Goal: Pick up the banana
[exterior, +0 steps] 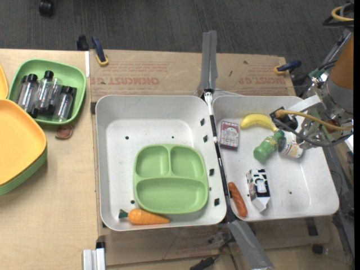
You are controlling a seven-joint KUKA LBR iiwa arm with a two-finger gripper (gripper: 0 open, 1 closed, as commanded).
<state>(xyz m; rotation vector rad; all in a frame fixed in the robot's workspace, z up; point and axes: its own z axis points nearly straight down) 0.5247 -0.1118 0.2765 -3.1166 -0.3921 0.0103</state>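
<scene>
Gripper (308, 129) sits low over the upper right part of the right bin (315, 207), lost in cables and linkage; its state can't be read from this angle, and nothing is visibly held. Just beside it, toward the bin's middle, a green bottle (266, 147) lies tilted, with a small clear bottle (292, 149) close to the gripper. The banana (257, 121) lies flat near the bin's back wall, just left of the gripper, its right end near or touching the green bottle's top, exact contact unclear. Further out: a pink card packet (229, 134) by the divider, a black-and-white pouch (259, 189) nearer the front, a red pepper-like item (237, 199) at the front-left corner. The left bin (112, 151) holds a green divided plate (171, 179) and a carrot (147, 217). Judgement: the banana looks like a light toy, stiff, smooth and curved, so likely to slip or roll if pinched near a tapered end. Best grip is across the thick middle, jaws perpendicular to its long axis, clear of the bottle.
</scene>
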